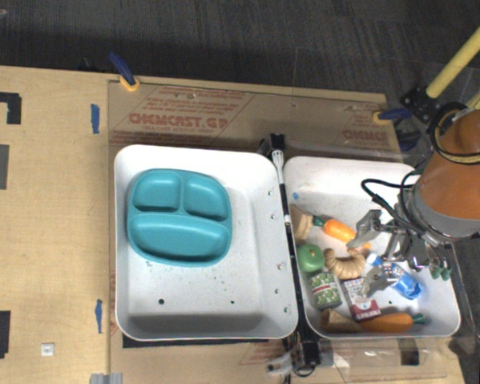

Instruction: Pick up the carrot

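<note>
Lowermost in the right bin, so closest to the lens, a long orange sausage-like piece lies along the front wall beside a dark red packet.

Carrot: small, smooth, orange, green tuft at its left end, lying in the bin's upper-middle. Long axis roughly 9-to-3, tip dipping slightly toward 4 o'clock. Looks like hard moulded plastic.

Gripper: just beside the carrot, at about its 4 o'clock; carrot thus sits toward 10 o'clock from the metal fingers. Jaws stand apart, with nothing between them. Judgement: a short shift up-left, closing across the short axis, is what the pick calls for.

Around: tan croissant-shaped piece at 6 o'clock of the carrot, round green fruit at 7 o'clock, blue wrapper under the wrist. Left bin holds a glossy teal divided plate.
</note>
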`<state>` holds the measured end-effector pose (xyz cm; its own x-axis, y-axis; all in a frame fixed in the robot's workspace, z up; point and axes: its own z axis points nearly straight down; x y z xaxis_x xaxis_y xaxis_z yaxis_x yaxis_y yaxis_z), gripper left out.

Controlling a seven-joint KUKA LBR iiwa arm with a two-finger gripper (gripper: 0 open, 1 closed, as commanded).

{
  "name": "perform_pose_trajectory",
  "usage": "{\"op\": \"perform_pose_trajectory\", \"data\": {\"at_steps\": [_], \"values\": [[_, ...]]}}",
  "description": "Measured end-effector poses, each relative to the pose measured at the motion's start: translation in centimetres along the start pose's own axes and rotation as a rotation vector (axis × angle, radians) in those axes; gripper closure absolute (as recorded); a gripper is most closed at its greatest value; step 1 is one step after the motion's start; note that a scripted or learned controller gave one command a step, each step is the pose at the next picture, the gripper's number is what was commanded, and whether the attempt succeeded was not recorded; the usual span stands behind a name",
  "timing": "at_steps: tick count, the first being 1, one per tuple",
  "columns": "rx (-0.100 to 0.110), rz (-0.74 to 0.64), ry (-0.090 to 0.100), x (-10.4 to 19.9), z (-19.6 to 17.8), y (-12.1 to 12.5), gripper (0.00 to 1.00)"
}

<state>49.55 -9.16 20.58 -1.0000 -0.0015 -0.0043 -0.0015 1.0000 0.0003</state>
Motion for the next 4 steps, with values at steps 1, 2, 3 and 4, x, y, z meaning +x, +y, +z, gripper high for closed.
{"op": "perform_pose_trajectory", "data": {"at_steps": [1,2,3,4], "values": [[-0.002,-0.028,0.009,-3.9,9.2,-2.8,0.00],[0.001,-0.032,-0.008,-4.4,7.7,-2.7,1.00],[0.013,-0.257,-0.045,-6.6,10.2,-0.9,1.00],[-0.001,-0.353,-0.010,-2.9,1.8,5.9,1.00]]}}
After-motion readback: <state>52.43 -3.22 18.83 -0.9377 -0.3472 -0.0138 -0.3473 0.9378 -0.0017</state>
